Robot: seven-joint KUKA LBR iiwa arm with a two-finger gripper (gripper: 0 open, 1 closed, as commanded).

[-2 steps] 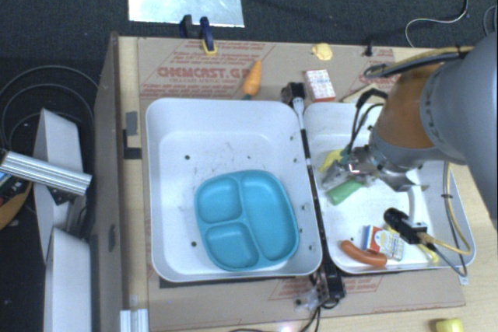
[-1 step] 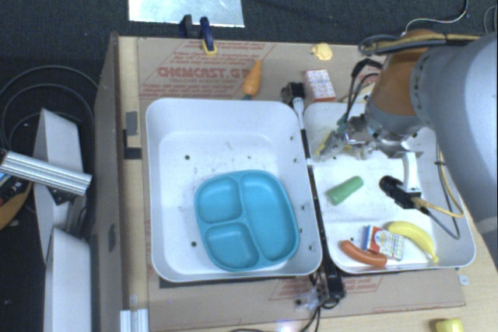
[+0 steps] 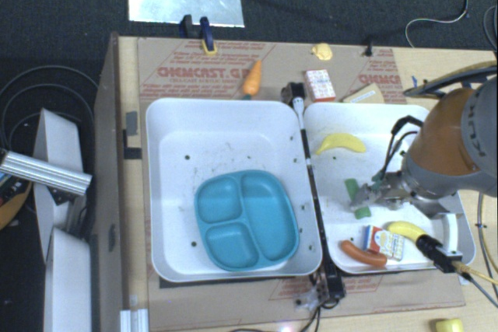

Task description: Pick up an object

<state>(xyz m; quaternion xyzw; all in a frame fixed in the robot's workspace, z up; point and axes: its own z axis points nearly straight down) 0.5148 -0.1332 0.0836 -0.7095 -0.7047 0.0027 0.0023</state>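
In the right bin (image 3: 366,114): 2 bananas (image 3: 341,143), 1 sausage (image 3: 362,253).

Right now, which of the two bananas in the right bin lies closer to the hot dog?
The banana near the front edge, beside the small carton and hot dog. The other banana lies toward the bin's back.

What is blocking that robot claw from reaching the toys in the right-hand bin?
Nothing visible. The end effector hangs right over the small green block in the right white bin. The yellow toy banana and red toy sausage lie apart, uncovered.
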